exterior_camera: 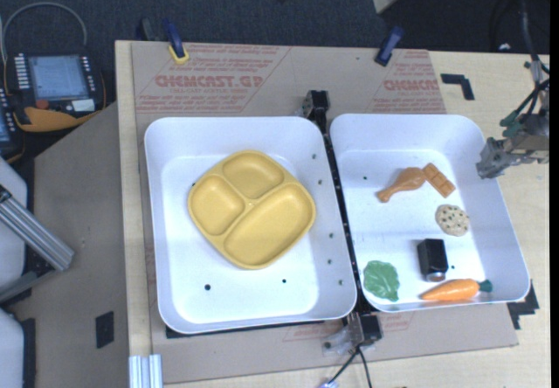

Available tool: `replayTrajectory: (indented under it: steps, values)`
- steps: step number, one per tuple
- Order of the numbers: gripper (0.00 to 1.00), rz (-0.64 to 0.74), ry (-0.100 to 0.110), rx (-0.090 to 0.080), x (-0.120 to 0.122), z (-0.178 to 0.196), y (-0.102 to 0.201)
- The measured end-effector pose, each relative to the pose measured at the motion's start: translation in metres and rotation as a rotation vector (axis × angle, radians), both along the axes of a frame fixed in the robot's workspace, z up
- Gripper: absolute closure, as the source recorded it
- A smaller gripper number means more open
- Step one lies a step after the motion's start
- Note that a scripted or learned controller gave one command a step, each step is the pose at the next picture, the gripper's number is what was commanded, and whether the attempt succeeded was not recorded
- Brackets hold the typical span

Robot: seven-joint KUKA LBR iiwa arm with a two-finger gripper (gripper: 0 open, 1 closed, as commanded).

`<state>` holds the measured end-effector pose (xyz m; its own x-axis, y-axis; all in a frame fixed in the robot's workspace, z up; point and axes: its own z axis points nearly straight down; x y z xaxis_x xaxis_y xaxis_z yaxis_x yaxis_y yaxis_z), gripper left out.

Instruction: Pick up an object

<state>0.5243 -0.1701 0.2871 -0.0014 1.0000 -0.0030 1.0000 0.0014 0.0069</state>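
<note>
Two bins sit side by side on the counter [262, 89]. In the left bin [166, 203] a divided plate [251, 207] lies near the middle. In the right bin [384, 142] a drumstick [403, 184] lies toward the back with a cracker [438, 179] touching its right end. A cookie [452, 219] lies nearer, then a block [431, 258]. At the near edge lie a leaf [381, 279] on the left and a carrot [452, 291] on the right. The tool [500, 155] hangs at the right bin's right rim.
</note>
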Motion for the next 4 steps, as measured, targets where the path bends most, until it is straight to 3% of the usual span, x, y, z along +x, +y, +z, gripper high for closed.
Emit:
replayTrajectory:
  steps: [2,4]
  values:
    - [1.0,0.0,0.007,0.004,0.025,-0.001,0.093]
    - [1.0,0.005,0.004,0.004,0.066,-0.017,0.194]
